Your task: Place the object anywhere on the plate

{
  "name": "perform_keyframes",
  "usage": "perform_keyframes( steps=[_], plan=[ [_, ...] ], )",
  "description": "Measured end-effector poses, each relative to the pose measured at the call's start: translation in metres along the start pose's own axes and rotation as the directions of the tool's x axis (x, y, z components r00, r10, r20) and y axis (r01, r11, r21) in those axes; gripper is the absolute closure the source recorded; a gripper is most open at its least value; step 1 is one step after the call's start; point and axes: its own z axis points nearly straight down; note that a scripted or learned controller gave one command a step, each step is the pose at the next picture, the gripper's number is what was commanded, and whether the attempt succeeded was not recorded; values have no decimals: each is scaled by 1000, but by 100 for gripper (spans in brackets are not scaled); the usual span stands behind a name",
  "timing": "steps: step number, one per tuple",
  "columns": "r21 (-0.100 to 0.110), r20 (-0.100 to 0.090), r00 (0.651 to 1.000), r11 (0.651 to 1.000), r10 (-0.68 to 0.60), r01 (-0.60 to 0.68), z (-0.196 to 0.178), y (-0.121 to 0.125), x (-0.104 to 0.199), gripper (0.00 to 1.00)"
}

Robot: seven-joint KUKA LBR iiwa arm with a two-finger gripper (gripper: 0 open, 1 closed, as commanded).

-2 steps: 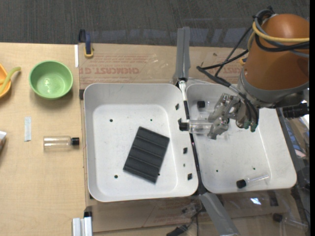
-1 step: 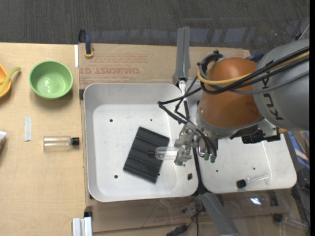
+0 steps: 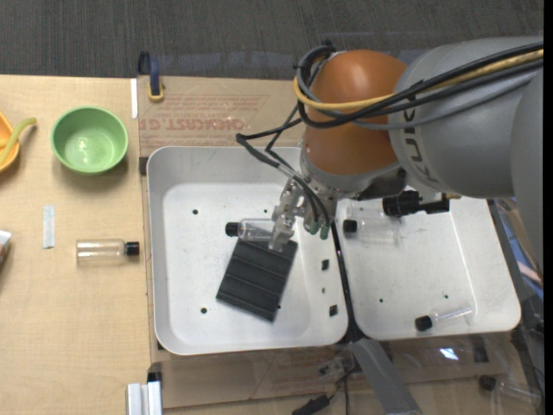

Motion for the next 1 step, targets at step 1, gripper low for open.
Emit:
perform_keyframes(
  steps=[1],
  plan=[
    [1, -3, 987, 987, -159, 159, 28, 62, 74, 100]
  ],
)
